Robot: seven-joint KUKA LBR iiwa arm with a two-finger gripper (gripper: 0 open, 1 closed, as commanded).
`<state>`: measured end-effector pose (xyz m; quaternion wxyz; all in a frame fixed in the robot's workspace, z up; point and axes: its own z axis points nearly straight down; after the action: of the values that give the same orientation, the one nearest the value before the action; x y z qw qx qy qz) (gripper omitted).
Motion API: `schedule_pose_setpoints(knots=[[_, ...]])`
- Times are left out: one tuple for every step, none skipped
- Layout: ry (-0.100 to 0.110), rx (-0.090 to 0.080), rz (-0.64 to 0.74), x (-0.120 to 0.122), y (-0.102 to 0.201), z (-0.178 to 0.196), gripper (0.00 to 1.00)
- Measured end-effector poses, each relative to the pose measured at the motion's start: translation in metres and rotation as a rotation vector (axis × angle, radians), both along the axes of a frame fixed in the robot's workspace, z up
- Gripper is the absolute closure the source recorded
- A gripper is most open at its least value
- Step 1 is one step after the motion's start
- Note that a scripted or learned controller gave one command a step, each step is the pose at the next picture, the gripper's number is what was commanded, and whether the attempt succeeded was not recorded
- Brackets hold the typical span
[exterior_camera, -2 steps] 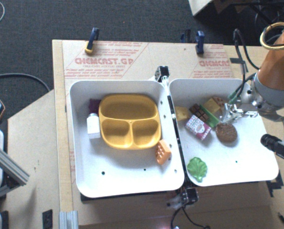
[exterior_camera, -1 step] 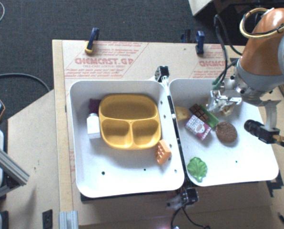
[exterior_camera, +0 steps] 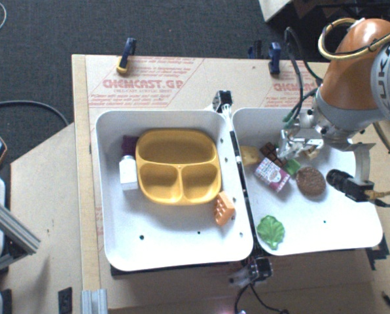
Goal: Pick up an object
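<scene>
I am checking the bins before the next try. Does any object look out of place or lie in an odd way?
Mostly tidy, with two small oddities. The green leaf-shaped toy lies at the near rim of the right bin, close to the edge. The orange block in the left bin sits tilted against the yellow divided tray. Nothing looks spilled or broken.

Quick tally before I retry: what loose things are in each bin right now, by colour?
Left bin:
Yellow tray: 1
White bottle: 1
Orange block: 1
Dark purple thing, half hidden: 1

Right bin:
Green leaf: 1
Brown disc: 1
Pink packet: 1
Yellowish lump: 1
Dark brown piece: 1

Total: 9
</scene>
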<state>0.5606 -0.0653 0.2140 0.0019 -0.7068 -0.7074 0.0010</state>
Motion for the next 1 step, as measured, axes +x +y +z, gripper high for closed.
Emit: schedule_pose_setpoints(knots=[[-0.007, -0.002, -0.001, 0.0080, -0.0001, 0.0044, 1.00]])
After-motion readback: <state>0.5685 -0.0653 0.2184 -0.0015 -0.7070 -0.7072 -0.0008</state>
